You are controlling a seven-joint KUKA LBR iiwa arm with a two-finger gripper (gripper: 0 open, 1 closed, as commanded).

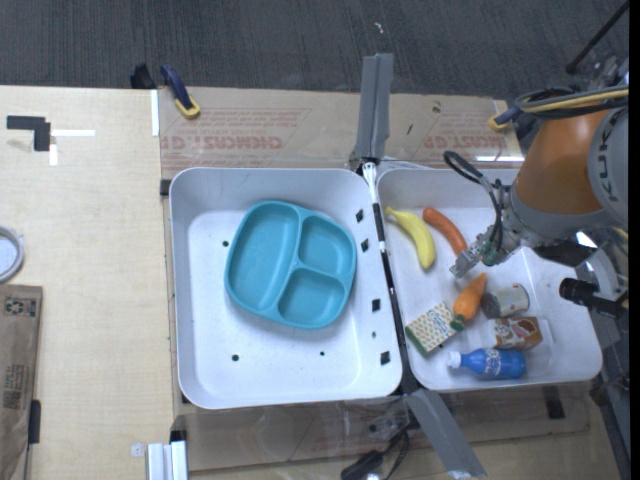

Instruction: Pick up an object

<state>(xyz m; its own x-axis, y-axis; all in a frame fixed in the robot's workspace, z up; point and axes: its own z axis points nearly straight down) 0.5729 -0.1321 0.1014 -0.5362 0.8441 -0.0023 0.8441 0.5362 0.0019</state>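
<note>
Glossy curved banana [414,236] and tapered carrot [468,299] beside metal hand [478,257], grip state unclear.

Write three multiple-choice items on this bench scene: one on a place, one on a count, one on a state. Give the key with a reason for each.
1. Where does the blue divided plate lie?
A. in the left bin
B. in the right bin
C. on the wooden bench

2. How many compartments does the plate have?
A. two
B. three
C. five

3. How does the blue bottle sit in the right bin?
A. upright
B. on its side
C. on top of the banana

Key: 1 A, the plate sits on the floor of the left bin. 2 B, its ridges mark off one large and two smaller sections. 3 B, the bottle lies lengthwise near the bin's front wall, far from the banana.
</note>
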